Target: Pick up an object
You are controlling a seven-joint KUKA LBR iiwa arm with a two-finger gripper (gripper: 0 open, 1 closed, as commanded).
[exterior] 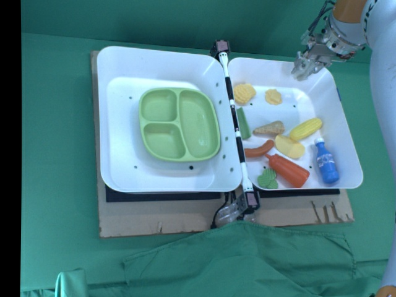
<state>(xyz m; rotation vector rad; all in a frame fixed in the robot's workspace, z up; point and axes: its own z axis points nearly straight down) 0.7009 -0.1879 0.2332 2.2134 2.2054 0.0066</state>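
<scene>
I observe the gripper (304,68) poised over the far right corner of the right bin (346,124), hanging from the grey arm (382,60) with its orange band; whether it is released or clenched I cannot tell at this angle, and I see nothing grasped beneath it. The candidate objects all lie in the right bin, apart from the gripper: two yellow ridged slices, the yellow slice (244,93) near the far left corner and the smaller slice (273,96) just beside it; a green strip (243,123) along the left wall; a tan cone-shaped piece (269,128) near the centre; a corn cob (305,129) to its right, with a yellow wedge (289,146) just nearer; an orange sausage (258,148) left of that wedge; a red bottle (288,170) towards the near edge, with a green leafy piece (268,179) touching its left side; a blue bottle (325,161) by the near right corner. The left bin (124,159) carries a green divided plate (179,124), lying flat at its centre; both bins rest on a cardboard sheet (154,223) over green cloth (55,135).
</scene>
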